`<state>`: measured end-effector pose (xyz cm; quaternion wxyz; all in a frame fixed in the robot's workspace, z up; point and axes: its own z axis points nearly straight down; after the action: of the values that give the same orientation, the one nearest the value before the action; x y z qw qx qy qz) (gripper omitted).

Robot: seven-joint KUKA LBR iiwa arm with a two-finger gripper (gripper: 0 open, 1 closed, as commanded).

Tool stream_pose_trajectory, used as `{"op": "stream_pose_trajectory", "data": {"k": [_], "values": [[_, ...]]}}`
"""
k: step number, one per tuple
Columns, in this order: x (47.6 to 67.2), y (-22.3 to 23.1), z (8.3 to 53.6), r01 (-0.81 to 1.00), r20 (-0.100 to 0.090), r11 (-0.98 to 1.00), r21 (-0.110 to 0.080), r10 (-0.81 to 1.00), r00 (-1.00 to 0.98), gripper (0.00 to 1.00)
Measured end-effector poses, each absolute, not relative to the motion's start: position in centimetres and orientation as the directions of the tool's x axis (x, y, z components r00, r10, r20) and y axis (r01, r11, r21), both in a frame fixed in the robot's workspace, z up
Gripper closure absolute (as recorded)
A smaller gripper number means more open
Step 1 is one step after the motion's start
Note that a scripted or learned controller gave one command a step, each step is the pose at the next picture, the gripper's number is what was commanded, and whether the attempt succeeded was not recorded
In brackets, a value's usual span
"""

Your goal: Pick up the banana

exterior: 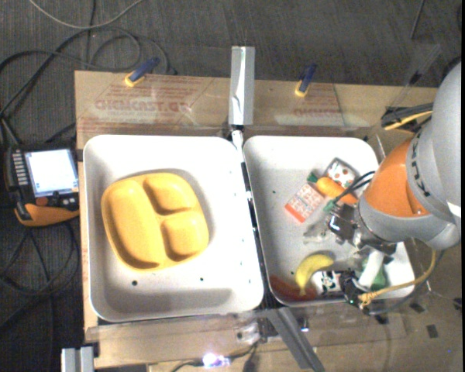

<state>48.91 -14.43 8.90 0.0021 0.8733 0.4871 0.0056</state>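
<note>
The yellow banana lies curved near the front edge of the right bin. Its lower end rests beside a small black-and-white item. My gripper hangs over the right bin, just above and to the right of the banana, below the grey wrist and its orange band. The dark gripper body blends with the clutter under it. Nothing can be seen held in it.
A yellow divided plate lies in the left bin. The right bin also holds a red-and-white packet, an orange piece, a small box, a green-and-white object and a red item.
</note>
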Motion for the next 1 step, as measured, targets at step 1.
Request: {"op": "stream_pose_trajectory", "data": {"k": [1], "values": [[48.37,-12.37,15.07,0.987,-0.003,-0.162,-0.004,0.987,0.161,0.00]]}}
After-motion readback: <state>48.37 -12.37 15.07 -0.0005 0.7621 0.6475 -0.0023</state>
